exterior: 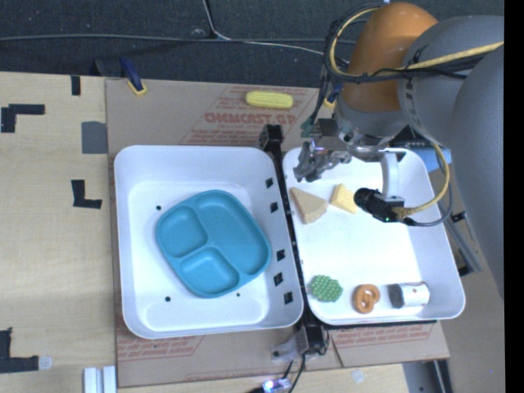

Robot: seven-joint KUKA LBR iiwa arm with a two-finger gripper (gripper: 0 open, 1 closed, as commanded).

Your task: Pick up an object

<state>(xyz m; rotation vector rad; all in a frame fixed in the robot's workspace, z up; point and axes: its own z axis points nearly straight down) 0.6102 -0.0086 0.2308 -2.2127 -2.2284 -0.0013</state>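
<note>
Two shallow white bins are seen from above on a cardboard-covered bench. The left bin (131, 219) holds a blue divided plate (213, 242), the largest object; it looks like stiff, smooth plastic, light but wide and flat, so it is judged awkward for a small claw except at its rim. The right bin (426, 260) holds the smaller items.

At the far end of the right bin, the gripper (315, 164) hangs below the grey arm's orange band. Nothing is seen between its fingers; whether they are spread or closed cannot be told, since the metal parts blur together.

Just beside the gripper lies a tan wedge (309, 205), with a yellow wedge (345, 198) near it. Both are judged light, rigid and easiest to pinch across their flat sides.

Along the near edge sit a white and dark cylinder (408, 295), a knobbly green ball (325, 288) and an orange ring (366, 298), all likely light; the ball may roll.

A black fitting (378, 203) on the arm partly overlaps the bin. A yellow object (268, 100) lies outside the bins, too small to identify.
</note>
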